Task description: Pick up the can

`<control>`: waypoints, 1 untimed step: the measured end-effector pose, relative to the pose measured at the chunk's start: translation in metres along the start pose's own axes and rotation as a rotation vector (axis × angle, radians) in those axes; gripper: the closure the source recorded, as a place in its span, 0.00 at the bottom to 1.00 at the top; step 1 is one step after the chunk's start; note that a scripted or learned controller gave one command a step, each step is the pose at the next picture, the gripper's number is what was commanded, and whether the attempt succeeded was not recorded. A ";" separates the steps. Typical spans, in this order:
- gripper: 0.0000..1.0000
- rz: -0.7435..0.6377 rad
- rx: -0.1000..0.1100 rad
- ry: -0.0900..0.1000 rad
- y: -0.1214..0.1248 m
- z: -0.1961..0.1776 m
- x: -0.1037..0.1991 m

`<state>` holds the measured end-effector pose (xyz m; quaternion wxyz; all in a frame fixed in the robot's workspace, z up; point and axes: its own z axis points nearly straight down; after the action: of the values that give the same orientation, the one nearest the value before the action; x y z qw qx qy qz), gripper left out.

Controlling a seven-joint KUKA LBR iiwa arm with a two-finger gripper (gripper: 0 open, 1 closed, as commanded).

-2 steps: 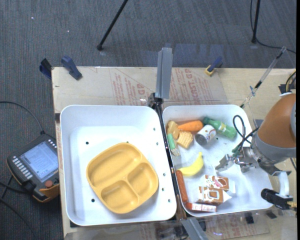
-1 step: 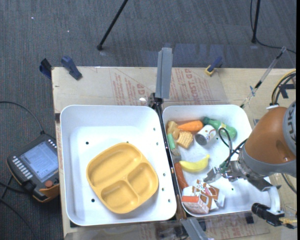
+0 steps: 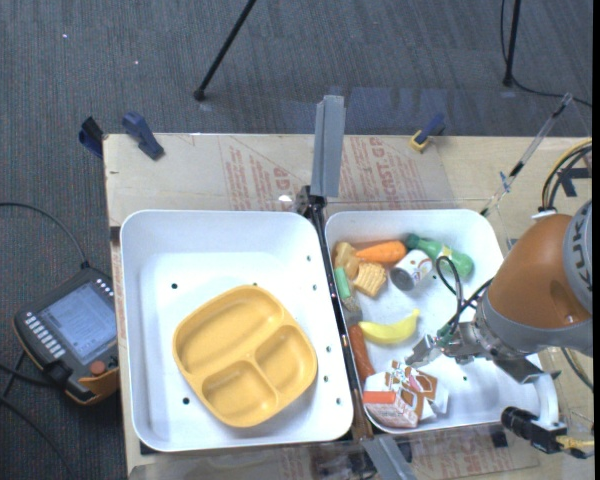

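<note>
At the right bin's point(image 3: 480, 230) near right side, the tool point(image 3: 427, 350) sits low over the contents, its dark linkage tangled with cables; whether it is spread or pressed together cannot be told from this angle, and nothing can be seen pinched in it. The arm point(image 3: 540, 288) behind it, orange-banded, is cut off by the frame's right side and hides part of the bin's right wall. The can point(image 3: 411, 270) lies on its side toward the bin's far middle, a small white-and-grey cylinder with its open dark end facing down-left toward the near side; long axis runs roughly from far right to near left, though the small size makes this uncertain. Just left of it lies a carrot point(image 3: 381, 252), and just right a green toy vegetable point(image 3: 445, 253), partly crossed by a black cable. Also in this bin: a waffle-like tan piece point(image 3: 368, 280) near the left wall, a banana point(image 3: 390, 328) in the middle, and a red-and-white carton point(image 3: 405, 396) at the near edge, just below the tool. A reddish item along the left wall is too hidden to name. The left bin point(image 3: 150, 258) holds one yellow divided plate point(image 3: 244, 354), three compartments. Both bins rest on the desk point(image 3: 220, 173).
</note>
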<state>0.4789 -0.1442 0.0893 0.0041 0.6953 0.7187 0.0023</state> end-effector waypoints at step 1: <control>0.00 -0.107 0.007 0.002 -0.003 0.002 -0.031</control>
<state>0.4768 -0.1748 0.0877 0.0008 0.6558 0.7549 0.0003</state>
